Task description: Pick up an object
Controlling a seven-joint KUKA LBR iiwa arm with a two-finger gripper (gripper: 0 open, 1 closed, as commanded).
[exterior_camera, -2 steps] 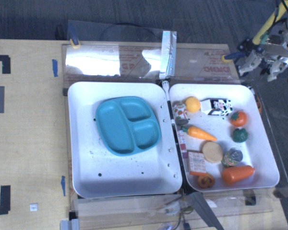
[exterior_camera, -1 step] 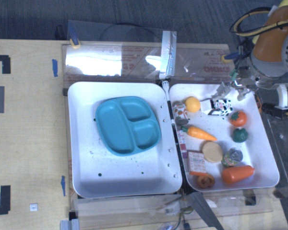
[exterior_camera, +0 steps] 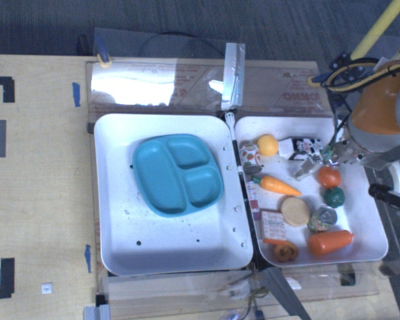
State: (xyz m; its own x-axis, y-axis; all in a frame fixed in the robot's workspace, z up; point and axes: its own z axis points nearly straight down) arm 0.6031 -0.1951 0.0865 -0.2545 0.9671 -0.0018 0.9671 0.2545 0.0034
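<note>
Bins sit side by side on the wooden bench, the left bin (exterior_camera: 113,199) holding a blue divided plate (exterior_camera: 178,173) that lies flat near its middle. The right bin (exterior_camera: 377,235) is crowded with small things: a yellow lemon (exterior_camera: 268,145) near the top, a small white cup with red marks (exterior_camera: 249,153) just beside it, a carrot (exterior_camera: 279,185) lying slantwise below them, a round tan biscuit (exterior_camera: 295,211), a flat printed card (exterior_camera: 274,226), a brown ring-shaped pastry (exterior_camera: 285,251) at the bottom edge, a long orange-red pepper (exterior_camera: 330,241), a small metal can (exterior_camera: 325,217), a dark green ball (exterior_camera: 333,197) and a red tomato (exterior_camera: 329,177). The arm (exterior_camera: 381,112) reaches in from the right, and its gripper (exterior_camera: 313,164) hangs over the upper right part of this bin — low, just beside the tomato and above a black-and-white packet (exterior_camera: 305,145). Whether the gripper is spread or pressed together cannot be told from this angle — nothing is clearly seen pinched in it.
</note>
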